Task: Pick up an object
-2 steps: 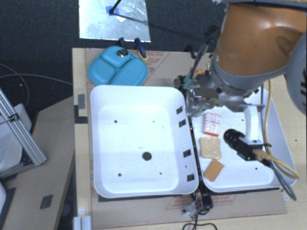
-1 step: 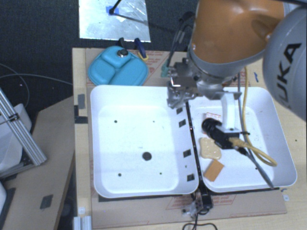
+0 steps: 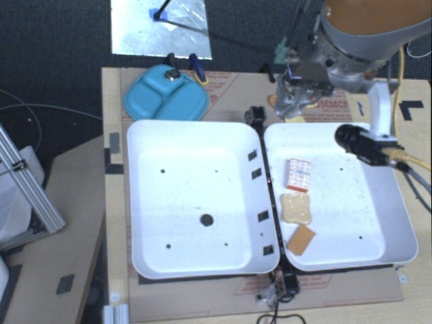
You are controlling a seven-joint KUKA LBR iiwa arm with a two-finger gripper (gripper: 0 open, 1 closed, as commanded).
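Three small things lie in a column near the left side of the right bin: a red-and-white patterned packet, a pale beige pad below it, and an orange block nearest the front. A small dark round piece rests on the floor of the left bin. My gripper hangs under the grey and orange arm, above the back rim of the right bin, well behind the packet. Nothing is visibly held in it.
A blue lidded container sits on the bench behind the left bin. A black device on a white bracket juts over the right bin's back right. A shiny metal sheet lies on the floor beyond. Clips line the divider between the bins.
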